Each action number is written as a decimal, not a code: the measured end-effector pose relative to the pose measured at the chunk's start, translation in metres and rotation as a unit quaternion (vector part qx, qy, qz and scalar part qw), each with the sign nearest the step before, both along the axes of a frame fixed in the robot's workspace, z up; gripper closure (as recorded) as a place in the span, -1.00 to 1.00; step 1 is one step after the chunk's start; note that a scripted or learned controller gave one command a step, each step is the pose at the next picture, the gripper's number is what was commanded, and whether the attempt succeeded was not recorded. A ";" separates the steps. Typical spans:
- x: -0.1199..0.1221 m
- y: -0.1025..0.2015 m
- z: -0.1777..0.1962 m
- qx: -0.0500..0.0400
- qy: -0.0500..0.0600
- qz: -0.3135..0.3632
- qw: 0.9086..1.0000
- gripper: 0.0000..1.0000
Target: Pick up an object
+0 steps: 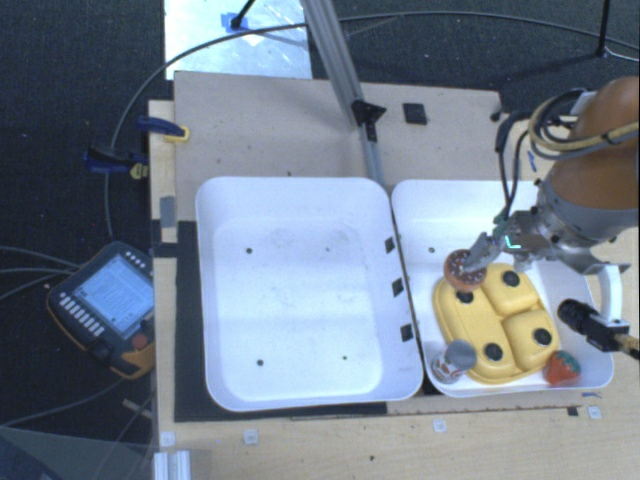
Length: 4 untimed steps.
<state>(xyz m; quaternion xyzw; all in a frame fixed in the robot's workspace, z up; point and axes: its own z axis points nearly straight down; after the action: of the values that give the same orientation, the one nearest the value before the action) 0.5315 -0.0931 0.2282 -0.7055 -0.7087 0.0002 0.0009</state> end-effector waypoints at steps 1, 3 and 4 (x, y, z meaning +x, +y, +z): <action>0.001 0.000 0.001 0.000 -0.001 0.000 1.000 -1.00; 0.007 -0.016 -0.103 0.000 0.001 -0.002 1.000 -1.00; 0.012 -0.013 -0.129 0.001 -0.008 0.000 1.000 -1.00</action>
<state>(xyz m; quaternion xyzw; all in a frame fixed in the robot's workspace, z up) 0.5434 -0.1059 0.0997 -0.7059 -0.7083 -0.0061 -0.0042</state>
